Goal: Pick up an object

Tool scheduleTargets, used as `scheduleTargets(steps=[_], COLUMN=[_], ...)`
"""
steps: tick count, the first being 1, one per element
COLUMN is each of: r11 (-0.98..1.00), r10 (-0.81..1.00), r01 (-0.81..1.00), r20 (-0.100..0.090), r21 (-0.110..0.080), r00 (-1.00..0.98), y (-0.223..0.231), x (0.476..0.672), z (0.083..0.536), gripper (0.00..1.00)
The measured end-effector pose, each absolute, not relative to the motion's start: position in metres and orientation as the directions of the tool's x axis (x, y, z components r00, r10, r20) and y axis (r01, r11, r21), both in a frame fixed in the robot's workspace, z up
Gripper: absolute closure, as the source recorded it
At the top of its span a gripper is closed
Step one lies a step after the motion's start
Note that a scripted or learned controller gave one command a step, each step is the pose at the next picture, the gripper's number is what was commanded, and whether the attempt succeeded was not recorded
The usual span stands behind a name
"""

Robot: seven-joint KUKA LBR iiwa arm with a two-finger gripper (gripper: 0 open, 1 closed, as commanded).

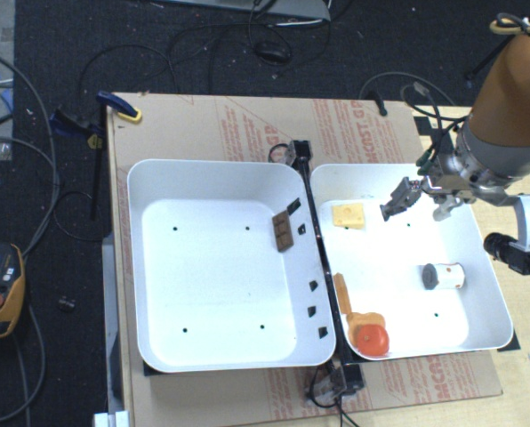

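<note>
Lying in the left bin (158, 238), close to the divider (314, 247) between the bins, is a brown block (284, 232). Right of the divider, the right bin (478, 238) holds a yellow piece (349, 215), an orange spatula (358, 314) with a red ball (370, 339), and a white cylinder (443, 277). Farther right of the divider, the gripper (421, 200) hovers with fingers spread, holding nothing.

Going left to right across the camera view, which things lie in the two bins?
Brown block in the left bin → yellow piece → red-and-orange toy → end effector above the right bin → small grey-and-white cylinder.
</note>
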State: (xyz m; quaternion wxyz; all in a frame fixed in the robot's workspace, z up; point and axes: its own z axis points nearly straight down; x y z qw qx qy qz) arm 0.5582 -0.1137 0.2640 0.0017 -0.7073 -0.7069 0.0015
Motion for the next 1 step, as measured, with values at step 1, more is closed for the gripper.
scheduleTargets(steps=[1], r11=[0.000], r10=[1.000], r01=[1.000], r20=[0.000], r21=[0.000], r00=[0.000], y=[-0.1136], x=[0.5590], z=[0.2662], gripper=[0.00])
